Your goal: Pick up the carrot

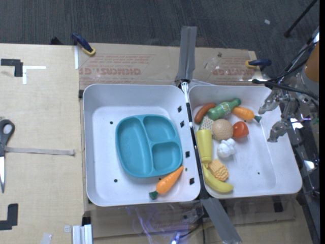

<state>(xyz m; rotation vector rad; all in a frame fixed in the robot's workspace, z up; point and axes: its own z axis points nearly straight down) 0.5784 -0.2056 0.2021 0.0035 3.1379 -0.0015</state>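
Observation:
An orange carrot (169,181) with a green stem end lies in the left bin (96,136), resting against the front right corner of the blue divided plate (148,145). A second, shorter carrot (243,113) lies at the back of the right bin (264,172), beside the green bottle (223,108). My gripper (272,119) hangs over the right bin's right side, just right of that shorter carrot and far from the one in the left bin. Its two fingers stand apart, open, with nothing between them.
The right bin also holds a sausage (204,111), a tomato (240,130), a beige round vegetable (222,129), a white garlic (226,148), a corn cob (218,170), a banana (217,184) and a yellow piece (204,144). Scissors (4,151) lie on the bench at far left.

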